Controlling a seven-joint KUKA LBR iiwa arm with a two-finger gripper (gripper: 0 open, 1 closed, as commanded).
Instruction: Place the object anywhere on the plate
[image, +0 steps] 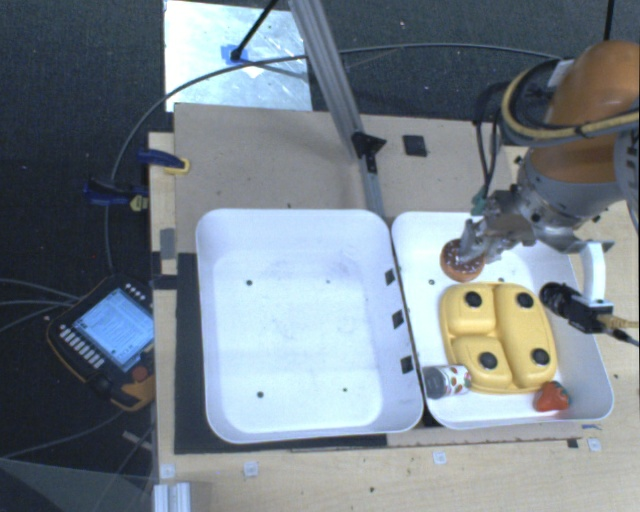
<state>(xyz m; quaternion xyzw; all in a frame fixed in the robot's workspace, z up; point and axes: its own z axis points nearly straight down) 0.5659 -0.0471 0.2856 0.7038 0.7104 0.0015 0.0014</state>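
Note:
A yellow plate (500, 336) with several compartments lies in the right bin (420, 245). Just beyond its far left corner sits a brown round object (459, 264), like a small doughnut. My gripper (474, 246) hangs directly over that brown object and covers its upper right part; I cannot tell whether it touches it. A small jar with a red and white label (447, 381) lies at the plate's near left corner. A red strawberry-like piece (550, 398) rests at its near right corner.
The left bin (292, 325) is beside the right one, with a shared raised rim between them. A black fitting with a cable (573, 304) juts over the right bin's right side. A slanted metal pole (340, 100) crosses behind the bins. A teach pendant (108, 335) lies off the bench at left.

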